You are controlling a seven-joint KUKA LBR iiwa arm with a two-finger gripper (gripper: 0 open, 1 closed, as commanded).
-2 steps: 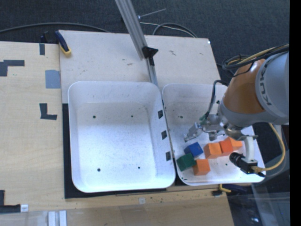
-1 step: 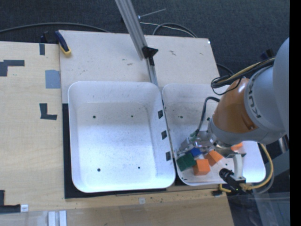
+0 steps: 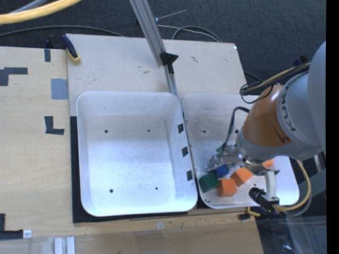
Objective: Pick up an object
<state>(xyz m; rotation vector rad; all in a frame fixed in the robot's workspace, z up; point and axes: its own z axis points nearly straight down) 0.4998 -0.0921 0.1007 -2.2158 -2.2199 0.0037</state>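
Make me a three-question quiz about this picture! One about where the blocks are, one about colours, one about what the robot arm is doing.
1. Where do the blocks lie?
A. left bin
B. right bin
C. on the bench

2. What colour is the block nearest the wall between the bins?
A. green
B. yellow
C. pink

3. Where is the arm?
A. over the left bin
B. away from both bins
C. reaching into the right bin

Answers: 1 B, the blocks sit in the right bin. 2 A, it is green, beside a blue block. 3 C, the arm hangs over the blocks.
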